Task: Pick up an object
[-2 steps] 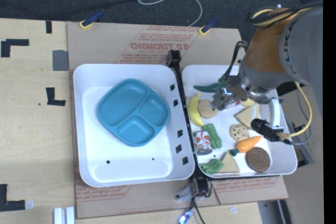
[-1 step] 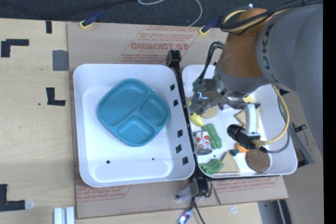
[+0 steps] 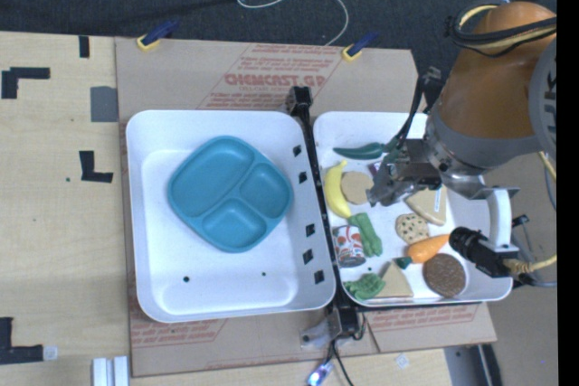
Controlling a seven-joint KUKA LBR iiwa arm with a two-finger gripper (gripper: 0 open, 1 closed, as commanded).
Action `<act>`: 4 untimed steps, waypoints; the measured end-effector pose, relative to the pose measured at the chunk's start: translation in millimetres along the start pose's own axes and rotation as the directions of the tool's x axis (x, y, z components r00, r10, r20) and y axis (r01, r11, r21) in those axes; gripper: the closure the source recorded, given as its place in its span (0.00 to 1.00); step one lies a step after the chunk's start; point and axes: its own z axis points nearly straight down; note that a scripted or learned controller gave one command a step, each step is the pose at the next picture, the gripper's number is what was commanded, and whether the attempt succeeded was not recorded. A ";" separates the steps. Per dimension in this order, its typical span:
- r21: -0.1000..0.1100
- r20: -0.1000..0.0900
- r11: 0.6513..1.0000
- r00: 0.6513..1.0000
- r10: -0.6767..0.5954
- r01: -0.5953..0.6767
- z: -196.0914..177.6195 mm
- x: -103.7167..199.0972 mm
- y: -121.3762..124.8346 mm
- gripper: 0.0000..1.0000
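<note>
- Camera view: two white bins are seen side by side on a sheet of cardboard (image 3: pixel 271 77), the left bin (image 3: pixel 149 221) and the right bin (image 3: pixel 398 119) parted by a black divider (image 3: pixel 312 185).
- The left bin is occupied by a blue plate (image 3: pixel 231 193) with three compartments, set toward the bin's upper middle; bare white floor is left along its near edge and its left wall.
- The right bin is crowded. A banana (image 3: pixel 336 190) is laid close to the divider, with a green chili (image 3: pixel 362 150) above it and a green pod (image 3: pixel 365 232) below it.
- A small can (image 3: pixel 350 246) is seen just beside the divider, and a leafy green piece (image 3: pixel 365 287) lies at the near edge.
- A carrot (image 3: pixel 425 247) is placed near the middle right, touching or just beside a brown round patty (image 3: pixel 444 275) at the near right corner.
- A cookie (image 3: pixel 412 226) and a pale wedge (image 3: pixel 429 207) lie above the carrot.
- The gripper (image 3: pixel 391 181) is held over the right bin's middle, beside a tan round piece (image 3: pixel 355 186); whether the jaws are open or closed cannot be told, and nothing can be made out between them.
- The arm (image 3: pixel 493 86) covers the right bin's far right corner.
- Little free floor is left in the right bin.
</note>
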 end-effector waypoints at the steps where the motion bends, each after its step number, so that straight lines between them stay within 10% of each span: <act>1: 0.013 0.001 1.000 1.000 0.000 0.000 70.9 6.9 -0.2 1.00; 2: -0.001 0.002 1.000 1.000 0.001 -0.001 -8.0 -25.2 2.2 1.00; 3: 0.018 -0.001 1.000 1.000 -0.006 0.006 85.6 39.4 -1.0 1.00; 4: -0.001 -0.001 1.000 1.000 -0.005 0.005 -10.2 54.9 2.2 1.00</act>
